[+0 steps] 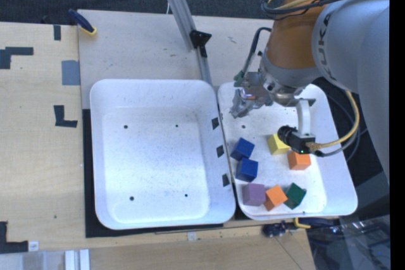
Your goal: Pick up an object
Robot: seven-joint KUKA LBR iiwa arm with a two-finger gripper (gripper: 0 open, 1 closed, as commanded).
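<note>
End effector (243,105) over the right bin (335,136), far end.
I can't tell from here if it's released or clenched. The blocks sit nearer: two blue blocks (242,149), yellow block (276,144), purple block (254,193), green block (295,195).

I see a grey metal pole (180,6) slanting down from the top centre. A blue clamp (82,21) lies upper left.

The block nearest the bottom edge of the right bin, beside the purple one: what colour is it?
Orange; the block shows best in the camera view.
</note>
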